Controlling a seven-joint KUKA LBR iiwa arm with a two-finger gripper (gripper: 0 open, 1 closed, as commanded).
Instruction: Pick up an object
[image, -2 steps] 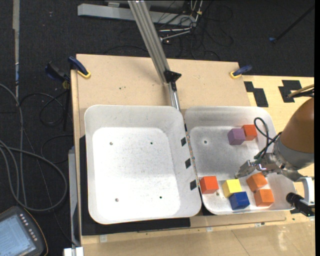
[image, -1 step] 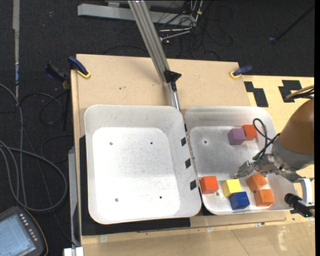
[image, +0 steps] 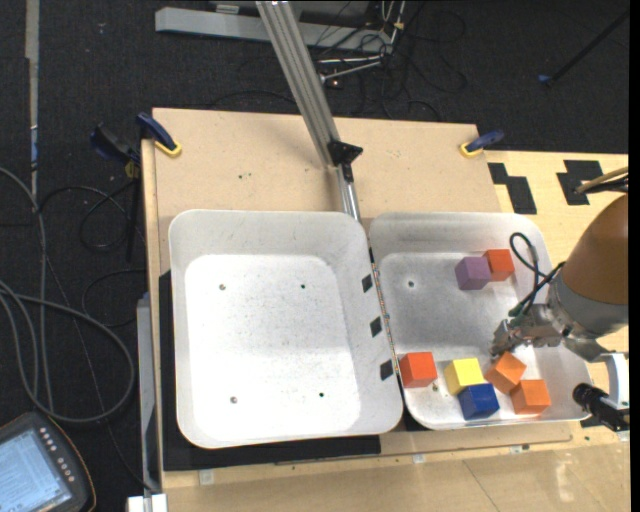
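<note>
My hand (image: 512, 345) hangs at the lower right of the frame, over the right bin (image: 440, 250), just above an orange cube (image: 508, 371); its grip state I cannot tell. That cube sits crowded against another orange cube (image: 531, 396) and the yellow cube (image: 463, 374), so I could nudge neighbours or pinch an edge and slip.

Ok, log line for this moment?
gripper: low in right bin | over orange block | grasp: unconfirmed | left bin: untouched

Six blocks (image: 472, 385) lie in the right bin (image: 425, 250), beside the left bin (image: 200, 235).
</note>
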